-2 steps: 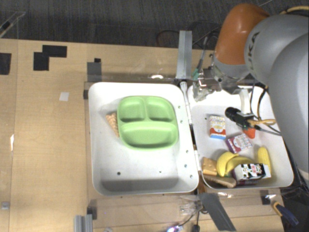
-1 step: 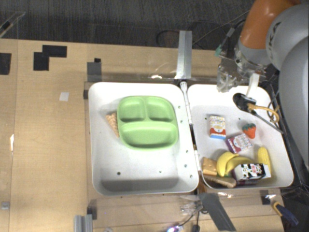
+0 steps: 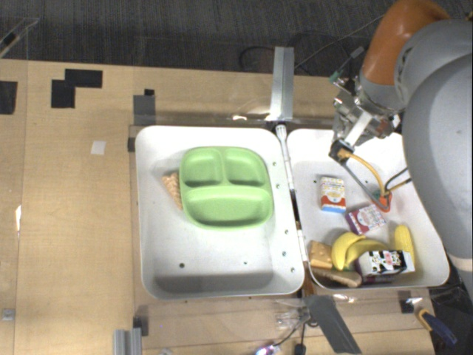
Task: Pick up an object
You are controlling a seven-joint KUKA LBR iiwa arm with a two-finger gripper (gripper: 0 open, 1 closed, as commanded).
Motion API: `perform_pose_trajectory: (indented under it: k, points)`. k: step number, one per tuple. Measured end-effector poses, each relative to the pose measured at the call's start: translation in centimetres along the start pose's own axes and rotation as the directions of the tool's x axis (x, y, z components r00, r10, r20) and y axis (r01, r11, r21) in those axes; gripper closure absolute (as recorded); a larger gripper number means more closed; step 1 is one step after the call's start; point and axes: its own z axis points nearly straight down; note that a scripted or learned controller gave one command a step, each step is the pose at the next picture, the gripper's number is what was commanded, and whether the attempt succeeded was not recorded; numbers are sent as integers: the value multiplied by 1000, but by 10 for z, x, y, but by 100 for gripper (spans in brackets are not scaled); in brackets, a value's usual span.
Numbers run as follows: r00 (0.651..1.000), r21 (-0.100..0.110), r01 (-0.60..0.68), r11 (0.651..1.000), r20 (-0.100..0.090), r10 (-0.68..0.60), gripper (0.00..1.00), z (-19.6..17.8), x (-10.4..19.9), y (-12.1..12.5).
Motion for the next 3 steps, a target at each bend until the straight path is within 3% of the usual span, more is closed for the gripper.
perform_pose_trajectory:
  k: [1, 2, 3]
  points:
    - [935, 2, -354, 935, 1, 354, 100, 83, -22, -6]
    - [935, 1, -354, 935, 0, 354, 0, 83, -22, -6]
    - [891, 0, -453, 891, -2, 453, 0, -1, 10, -25]
